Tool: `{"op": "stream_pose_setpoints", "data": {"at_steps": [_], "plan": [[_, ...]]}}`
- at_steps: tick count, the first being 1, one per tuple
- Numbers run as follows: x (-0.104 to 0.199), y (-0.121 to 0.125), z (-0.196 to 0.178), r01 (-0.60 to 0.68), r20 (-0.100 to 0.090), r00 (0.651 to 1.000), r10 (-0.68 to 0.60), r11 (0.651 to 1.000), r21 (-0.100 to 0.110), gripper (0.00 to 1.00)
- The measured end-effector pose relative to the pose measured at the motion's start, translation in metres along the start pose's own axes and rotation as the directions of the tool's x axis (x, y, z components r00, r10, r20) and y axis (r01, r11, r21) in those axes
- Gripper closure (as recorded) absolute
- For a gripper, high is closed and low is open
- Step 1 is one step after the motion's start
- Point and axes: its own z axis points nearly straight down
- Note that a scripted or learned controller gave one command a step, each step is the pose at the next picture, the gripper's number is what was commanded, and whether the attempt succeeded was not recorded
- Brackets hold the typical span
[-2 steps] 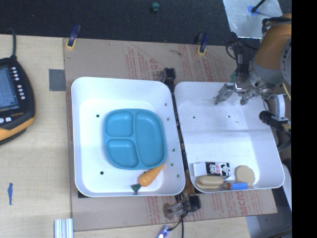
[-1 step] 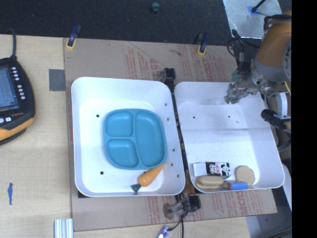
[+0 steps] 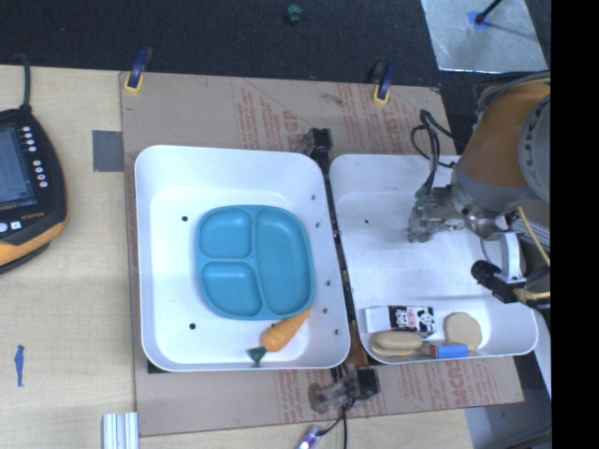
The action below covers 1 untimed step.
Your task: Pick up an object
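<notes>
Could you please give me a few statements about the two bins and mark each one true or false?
1. The blue plate lies in the left bin. True.
2. The carrot lies in one of the plate's compartments. False: it lies on the bin floor beside the plate's near edge.
3. The gripper is over the right bin. True.
4. The gripper holds the carrot. False: the carrot lies in the left bin, apart from the gripper.
5. The right bin's objects are gathered along its far edge. False: the small box, the round piece and the others lie along its near edge.
</notes>
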Motion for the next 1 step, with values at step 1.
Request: {"op": "stream_pose_setpoints", "data": {"at_steps": [1], "plan": [[-0.0187, 0.0484, -0.0841, 0.0, 0.0, 1.0, 0.0, 1.0, -0.006, 1.0]]}}
